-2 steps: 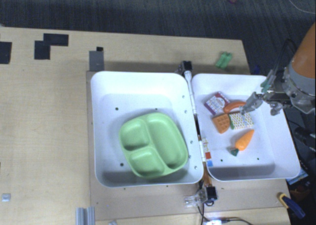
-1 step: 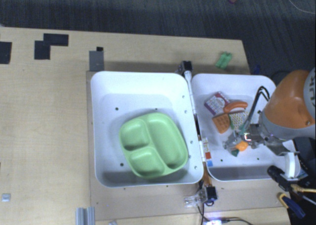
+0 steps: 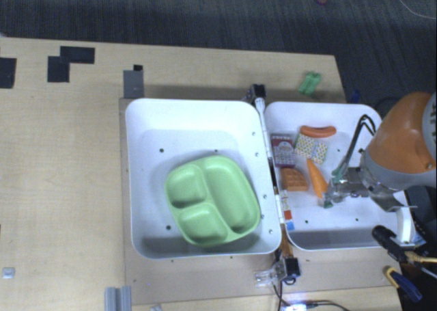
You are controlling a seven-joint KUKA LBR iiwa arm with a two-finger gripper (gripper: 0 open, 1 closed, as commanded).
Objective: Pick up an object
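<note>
In the right bin (image 3: 355,231) lie several toy foods. A red sausage (image 3: 317,130) rests at the back, with a small yellow-and-white box (image 3: 312,147) just in front of it. An orange carrot (image 3: 316,177) lies on a slant in the middle, with a brown bread piece (image 3: 294,180) to its left and a dark red packet (image 3: 282,150) behind that. My gripper (image 3: 332,193) hangs low inside this bin, just right of the carrot's near end. I see nothing held in it.
The left bin (image 3: 147,132) holds a green divided plate (image 3: 213,199). A small green object (image 3: 309,83) lies on the bench behind the right bin. The arm's orange band (image 3: 406,140) covers the right bin's right side. Cables and clips lie along the front edge.
</note>
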